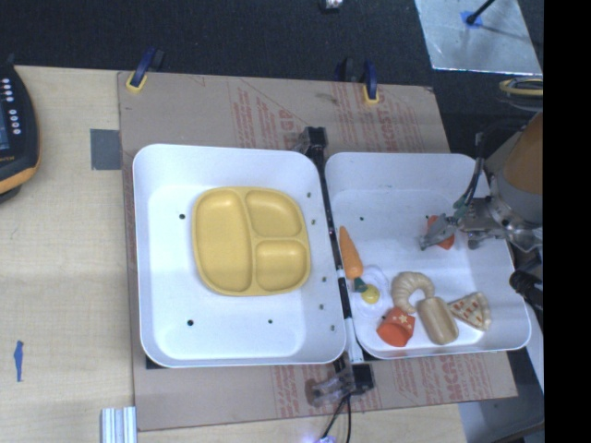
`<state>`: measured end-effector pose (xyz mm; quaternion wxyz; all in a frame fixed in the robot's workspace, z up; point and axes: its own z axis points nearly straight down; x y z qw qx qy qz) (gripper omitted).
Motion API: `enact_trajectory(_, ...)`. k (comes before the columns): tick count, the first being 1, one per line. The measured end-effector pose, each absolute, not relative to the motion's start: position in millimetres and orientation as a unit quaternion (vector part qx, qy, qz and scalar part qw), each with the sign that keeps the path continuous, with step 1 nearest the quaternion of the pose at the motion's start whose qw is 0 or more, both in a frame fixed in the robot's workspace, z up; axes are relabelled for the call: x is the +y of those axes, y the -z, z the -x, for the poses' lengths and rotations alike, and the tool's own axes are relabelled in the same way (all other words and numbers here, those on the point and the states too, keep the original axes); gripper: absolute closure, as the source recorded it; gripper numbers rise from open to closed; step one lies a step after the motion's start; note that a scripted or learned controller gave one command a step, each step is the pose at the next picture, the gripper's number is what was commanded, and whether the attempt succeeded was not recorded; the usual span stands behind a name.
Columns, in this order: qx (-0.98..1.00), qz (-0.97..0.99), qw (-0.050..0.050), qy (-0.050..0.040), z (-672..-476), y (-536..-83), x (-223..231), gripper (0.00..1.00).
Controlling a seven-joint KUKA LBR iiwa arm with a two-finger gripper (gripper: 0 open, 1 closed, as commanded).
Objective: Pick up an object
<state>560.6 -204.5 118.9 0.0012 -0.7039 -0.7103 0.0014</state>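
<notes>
- I see the right bin on the surface, holding the toys.
- My claw sits low in its far right part.
- A small orange piece lies right at the claw tips; whether they grip it, I cannot tell.

Left bin: white. Divided plate: pale yellow. Right bin: white. Carrot: orange. Pizza slice: tan, red-speckled. Hot dog bun: brown. Desk: light wood.
</notes>
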Motion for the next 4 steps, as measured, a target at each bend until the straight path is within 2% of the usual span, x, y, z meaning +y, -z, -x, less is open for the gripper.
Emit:
enact_trajectory(1,-0.710,0.704,0.000,0.0006,-621.4,-91,-177,0.00)
enact_trajectory(2,-0.708,0.706,-0.003,0.0006,-641.6,-163,-214,0.00)
enact_trajectory(3,-0.709,0.706,0.005,-0.0030,-602.1,-88,-199,0.00)
enact_trajectory(4,-0.710,0.704,0.001,-0.0018,-605.2,-103,-201,1.00)
